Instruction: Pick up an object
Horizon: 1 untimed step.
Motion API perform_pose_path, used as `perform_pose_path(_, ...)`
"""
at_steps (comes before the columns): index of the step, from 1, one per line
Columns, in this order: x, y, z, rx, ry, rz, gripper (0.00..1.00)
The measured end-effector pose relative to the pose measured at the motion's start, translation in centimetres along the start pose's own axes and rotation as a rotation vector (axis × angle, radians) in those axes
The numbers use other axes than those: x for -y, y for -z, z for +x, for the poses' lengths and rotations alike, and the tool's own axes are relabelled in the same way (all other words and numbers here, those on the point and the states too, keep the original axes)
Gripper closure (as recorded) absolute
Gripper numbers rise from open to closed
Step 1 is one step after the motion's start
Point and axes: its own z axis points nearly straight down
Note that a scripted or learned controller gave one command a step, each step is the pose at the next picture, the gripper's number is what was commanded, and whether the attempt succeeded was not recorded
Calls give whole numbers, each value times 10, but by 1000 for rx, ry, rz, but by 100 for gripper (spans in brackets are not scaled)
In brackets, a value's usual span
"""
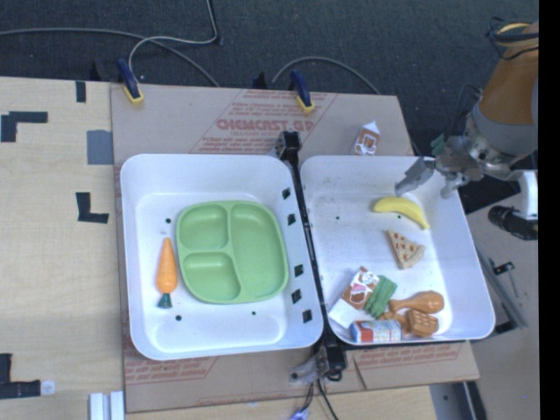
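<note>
A dark grey carpet floor [350, 24] lies behind a pale wooden bench [52, 261], and thin cables run across the carpet. A flat brown cardboard sheet [254, 121] sits on the bench, held by two blue and yellow clamps [131, 86] at its far edge.

Two shallow white bins stand side by side on the cardboard. The left white bin [140, 182] holds a green plastic plate with three sections [232, 252] in its middle. A small orange toy carrot with a green end [166, 269] lies just left of the plate, pointing up and down the bin.

The right white bin [350, 173] holds the toy food. A yellow toy banana [401, 210] lies near the far right part of this bin. A brown toy pie slice [405, 249] lies just below the banana, a little apart from it. Lower still, in the near corner, a pile of toys lies close together: a red and white toy carton [360, 289], a green toy piece [381, 294], a brown toy chicken leg [418, 304], a small toy waffle [422, 324] and a red, white and blue toy box [376, 331].

A small red and white toy milk carton [367, 138] stands on the cardboard just above the right bin.

The grey arm with an orange band [507, 94] reaches in from the right. Its two-finger gripper [431, 178] hangs just above and right of the banana. The fingers are spread apart and grasp nothing.
</note>
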Motion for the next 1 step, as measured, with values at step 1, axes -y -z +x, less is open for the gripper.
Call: perform_pose_path(1,-15,-121,-18,1,0,1,0)
